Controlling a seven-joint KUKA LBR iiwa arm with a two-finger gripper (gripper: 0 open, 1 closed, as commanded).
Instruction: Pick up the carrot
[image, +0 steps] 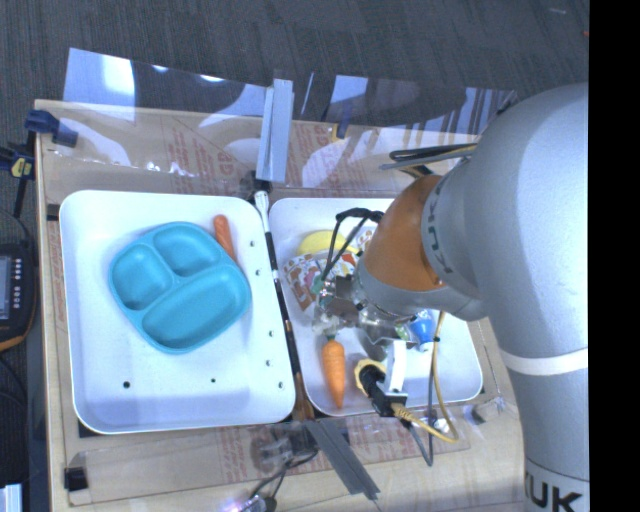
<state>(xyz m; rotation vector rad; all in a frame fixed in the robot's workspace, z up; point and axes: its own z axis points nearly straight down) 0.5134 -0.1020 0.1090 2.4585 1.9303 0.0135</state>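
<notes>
**Two carrots on the bench, one within reach**

Two orange things could answer to "carrot", so I start with the nearer one. An orange tapered carrot with a green stub (334, 372) lies in the right shallow white bin (462, 385), near its front left corner, pointing roughly front to back and resting free on the bin floor. Just beside it, to its right, hangs the two-finger gripper (372, 345) on the grey arm with the orange band (420, 250); the wrist and cables hide the fingertips, so I cannot tell how the gripper stands, and nothing shows between its fingers. My guess is the arm sits low here because it is working toward that carrot.

Behind the wrist I make out a yellow rounded item (318, 241) and a crinkled printed packet (306, 276), both partly covered by the arm.

Across the divider, the left shallow white bin (90, 350) holds a blue three-compartment plastic plate (180, 285), and a second, slimmer orange carrot (224, 236) lies against the plate's far right edge, well apart from the gripper.
</notes>
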